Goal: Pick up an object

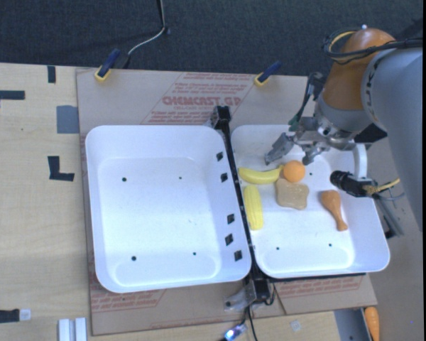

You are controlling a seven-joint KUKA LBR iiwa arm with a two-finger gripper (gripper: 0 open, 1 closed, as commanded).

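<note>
Orange [293, 171] sits in the right bin [369, 258] beside the banana [259, 175], bread [292, 195], corn [253, 207] and drumstick [334, 209]. Gripper [295, 153] hovers just above it, fingers spread wide and holding nothing; the pick seems not yet made.

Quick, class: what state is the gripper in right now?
Gripper: open, holding nothing, poised above the orange ball and banana in the right bin.
</note>
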